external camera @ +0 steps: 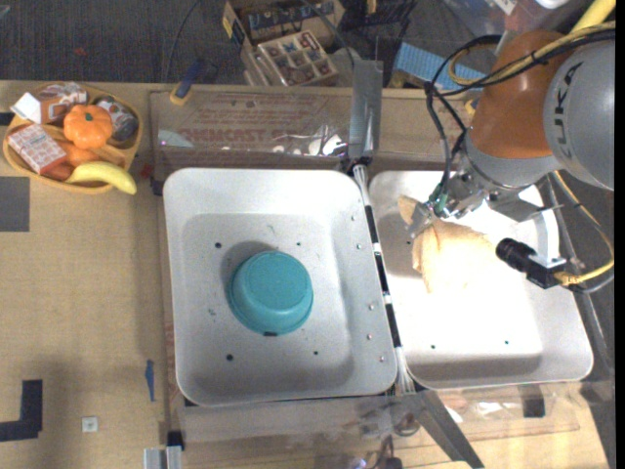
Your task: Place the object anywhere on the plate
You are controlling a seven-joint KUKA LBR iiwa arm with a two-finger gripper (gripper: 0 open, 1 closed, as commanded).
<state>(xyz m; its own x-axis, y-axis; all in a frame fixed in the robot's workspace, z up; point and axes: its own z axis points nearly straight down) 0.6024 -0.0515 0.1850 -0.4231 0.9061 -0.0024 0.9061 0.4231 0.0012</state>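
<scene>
The gripper (437, 209) is hovering in the right bin (547, 360), its state impossible to tell, with a pale bread-like object (451, 252) lying just beneath it, while the teal plate (271, 292), far to its left, is waiting unfilled, so the transfer seems hardly begun.

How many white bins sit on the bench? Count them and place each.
2. The left bin holds a teal plate; the right bin holds a pale tan object under the gripper.
</scene>
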